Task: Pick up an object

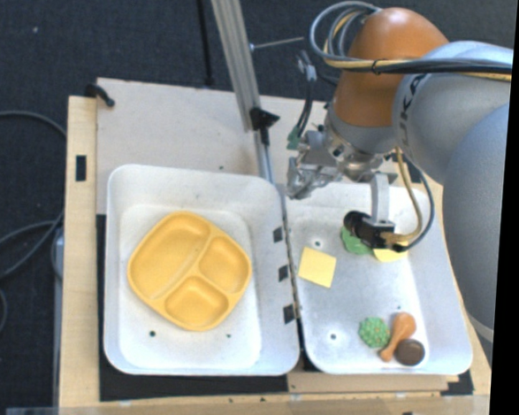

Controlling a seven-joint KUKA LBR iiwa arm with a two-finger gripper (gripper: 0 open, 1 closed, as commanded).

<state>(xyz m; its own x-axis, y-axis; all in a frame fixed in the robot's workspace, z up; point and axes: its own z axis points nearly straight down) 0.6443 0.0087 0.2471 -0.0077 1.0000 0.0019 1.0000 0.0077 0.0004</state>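
Observation:
My gripper [298, 184] hangs over the far left corner of the right bin [439, 299], close to the wall between the two bins. No object shows in it. In the right bin a flat yellow square [317, 267] lies just below and to the right of the gripper. A green piece [355, 244] lies partly hidden under the robot's wrist hardware. Near the front right corner sit a green knobbly lump [374, 332], a tan drumstick [399, 332] and a small dark brown ball [409, 352], close together.
A yellow divided plate [190, 269] lies in the left bin [127, 193]. A slanted metal pole [238, 63] rises behind the bins and ends near the gripper. The grey arm fills the upper right.

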